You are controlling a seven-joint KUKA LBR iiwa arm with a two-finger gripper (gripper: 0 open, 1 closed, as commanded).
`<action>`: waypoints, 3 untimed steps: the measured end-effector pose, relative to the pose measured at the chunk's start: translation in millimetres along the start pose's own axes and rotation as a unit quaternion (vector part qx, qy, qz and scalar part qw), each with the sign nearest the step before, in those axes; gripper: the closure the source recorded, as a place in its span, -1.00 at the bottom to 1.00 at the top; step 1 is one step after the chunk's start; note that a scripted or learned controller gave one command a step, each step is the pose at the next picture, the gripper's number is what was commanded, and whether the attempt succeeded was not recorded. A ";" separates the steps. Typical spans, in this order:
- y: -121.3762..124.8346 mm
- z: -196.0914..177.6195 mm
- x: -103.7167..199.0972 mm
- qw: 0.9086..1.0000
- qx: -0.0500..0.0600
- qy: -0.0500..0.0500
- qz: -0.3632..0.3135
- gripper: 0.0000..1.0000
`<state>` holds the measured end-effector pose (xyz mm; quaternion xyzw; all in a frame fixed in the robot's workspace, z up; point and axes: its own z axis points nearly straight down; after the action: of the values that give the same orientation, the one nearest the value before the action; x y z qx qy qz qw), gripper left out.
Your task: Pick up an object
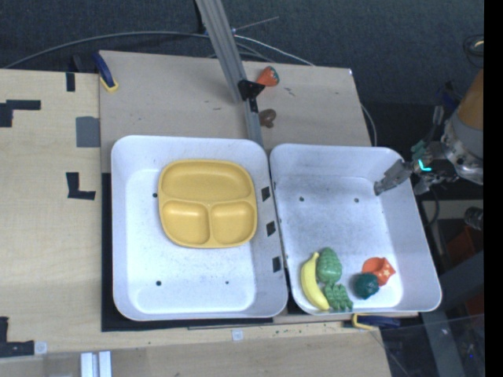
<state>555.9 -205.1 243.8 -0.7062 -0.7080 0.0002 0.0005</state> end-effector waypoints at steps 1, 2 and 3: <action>-9.0 52.5 7.1 1.000 0.003 0.000 0.000 -1.00; -13.0 97.7 3.2 1.000 0.002 0.000 0.001 -1.00; -14.4 152.0 4.4 1.000 0.003 0.000 0.001 -1.00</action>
<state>541.3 -200.7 91.8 -0.7066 -0.7076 0.0020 0.0027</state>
